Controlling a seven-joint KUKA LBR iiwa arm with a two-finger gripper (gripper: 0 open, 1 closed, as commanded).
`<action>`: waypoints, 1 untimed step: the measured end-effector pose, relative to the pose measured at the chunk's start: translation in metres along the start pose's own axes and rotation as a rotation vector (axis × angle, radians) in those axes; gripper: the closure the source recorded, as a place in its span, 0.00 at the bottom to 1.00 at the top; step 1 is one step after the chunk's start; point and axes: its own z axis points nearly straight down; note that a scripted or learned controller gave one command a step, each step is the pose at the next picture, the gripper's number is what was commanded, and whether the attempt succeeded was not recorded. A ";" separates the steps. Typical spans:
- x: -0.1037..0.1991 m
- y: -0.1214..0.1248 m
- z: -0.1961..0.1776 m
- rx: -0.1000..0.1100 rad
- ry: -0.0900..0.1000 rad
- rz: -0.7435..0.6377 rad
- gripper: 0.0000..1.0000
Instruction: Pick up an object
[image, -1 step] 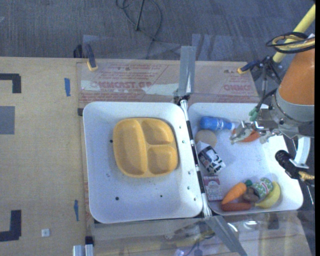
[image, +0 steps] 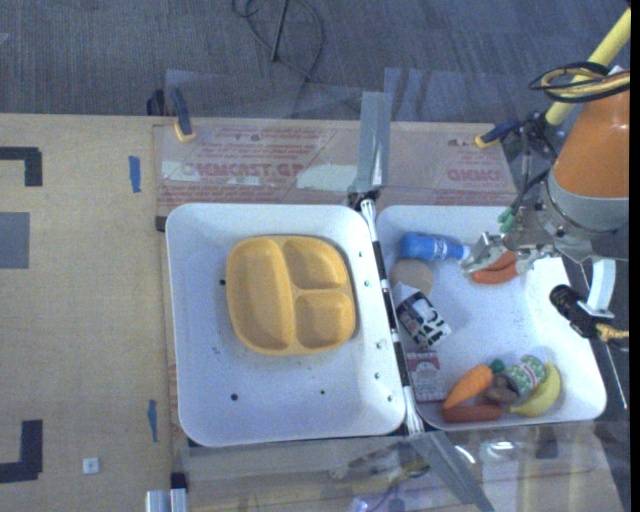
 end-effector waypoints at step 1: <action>-0.012 0.005 0.110 -0.008 -0.001 -0.160 0.00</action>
